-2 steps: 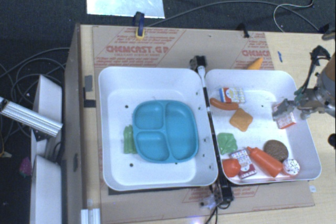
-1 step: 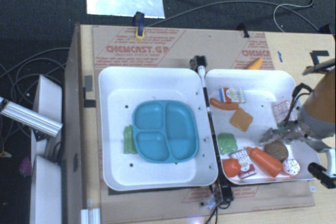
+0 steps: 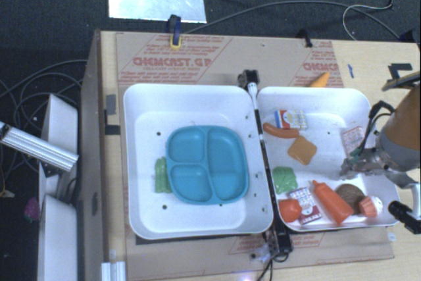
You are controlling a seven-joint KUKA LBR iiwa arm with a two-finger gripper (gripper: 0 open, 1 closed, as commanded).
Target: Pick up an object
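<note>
My gripper point(image 3: 352, 166) hangs over the right bin point(image 3: 329, 101); the brown ball point(image 3: 349, 194) lies just nearside. Grip state unclear.

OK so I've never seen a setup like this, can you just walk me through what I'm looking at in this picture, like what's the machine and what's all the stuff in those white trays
This is one camera fixed above a workbench, looking down at a slant. The machine is a robot arm, grey with an orange band, reaching in from the right edge; its job is to pick up an object. Its gripper sits low over the right bin, and I can't tell if it holds anything.

Two shallow white bins sit side by side. The left bin holds a blue divided plate with a green piece beside it. The right bin holds toy foods: a hot dog, a small carton, a brown slice, a green item, an orange bottle, a brown round thing and a red piece.
</note>
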